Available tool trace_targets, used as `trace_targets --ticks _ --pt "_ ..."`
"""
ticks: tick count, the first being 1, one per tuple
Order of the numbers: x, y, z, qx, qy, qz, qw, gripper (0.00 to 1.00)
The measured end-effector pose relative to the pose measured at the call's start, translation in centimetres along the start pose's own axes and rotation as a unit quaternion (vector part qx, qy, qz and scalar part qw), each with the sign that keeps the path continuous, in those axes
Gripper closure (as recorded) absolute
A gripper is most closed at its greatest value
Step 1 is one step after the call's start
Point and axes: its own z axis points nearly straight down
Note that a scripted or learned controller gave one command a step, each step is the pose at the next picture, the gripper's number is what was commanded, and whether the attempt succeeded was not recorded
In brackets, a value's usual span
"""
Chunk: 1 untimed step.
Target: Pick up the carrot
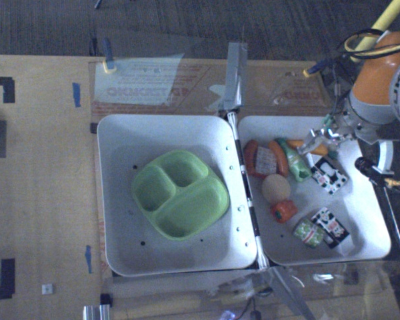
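The carrot [309, 147] is a small orange piece lying near the back of the right bin [377, 242], just behind a green bottle-shaped toy [296, 164]. My gripper [321, 139] hangs directly over the carrot's right part and hides some of it. From this view I cannot make out whether it touches the carrot. The arm's orange band [377, 79] is at the upper right.
Around the carrot lie a red and orange sausage-like toy [277, 157], a red piece [253, 159], a beige egg shape [276, 188], a red vegetable [284, 210] and two cow-patterned cartons [329, 175] [332, 227]. The left bin [120, 145] holds a green divided plate [180, 193].
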Motion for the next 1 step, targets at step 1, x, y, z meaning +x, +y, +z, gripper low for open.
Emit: trace_targets --ticks 1 --pt "0.11 -0.23 -0.53 0.006 0.002 -0.001 1.0000 1.00"
